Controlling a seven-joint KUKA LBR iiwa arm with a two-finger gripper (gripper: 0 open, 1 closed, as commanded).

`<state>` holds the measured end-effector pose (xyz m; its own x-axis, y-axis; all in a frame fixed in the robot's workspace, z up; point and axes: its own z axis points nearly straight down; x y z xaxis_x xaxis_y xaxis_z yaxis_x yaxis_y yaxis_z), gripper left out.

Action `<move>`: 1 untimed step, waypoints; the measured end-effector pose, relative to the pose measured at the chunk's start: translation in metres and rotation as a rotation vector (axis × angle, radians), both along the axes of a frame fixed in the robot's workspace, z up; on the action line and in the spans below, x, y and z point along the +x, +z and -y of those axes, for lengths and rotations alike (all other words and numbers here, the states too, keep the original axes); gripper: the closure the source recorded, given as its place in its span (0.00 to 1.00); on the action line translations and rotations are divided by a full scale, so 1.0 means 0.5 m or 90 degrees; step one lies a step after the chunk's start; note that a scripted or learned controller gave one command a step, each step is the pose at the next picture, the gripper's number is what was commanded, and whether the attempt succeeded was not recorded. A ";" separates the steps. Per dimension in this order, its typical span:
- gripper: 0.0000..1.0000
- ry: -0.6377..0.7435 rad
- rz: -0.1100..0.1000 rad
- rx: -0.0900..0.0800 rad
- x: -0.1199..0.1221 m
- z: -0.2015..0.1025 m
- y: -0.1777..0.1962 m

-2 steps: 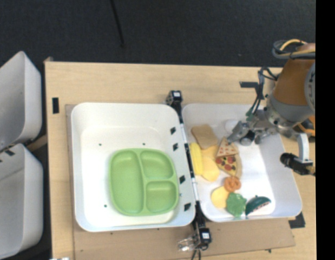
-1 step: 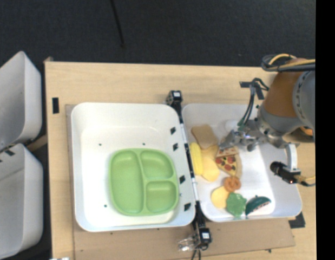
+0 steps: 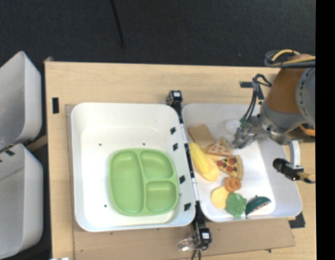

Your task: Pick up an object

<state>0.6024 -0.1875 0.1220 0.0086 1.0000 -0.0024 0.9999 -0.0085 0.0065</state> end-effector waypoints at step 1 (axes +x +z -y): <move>1.00 0.002 -0.003 0.001 -0.010 -0.004 0.089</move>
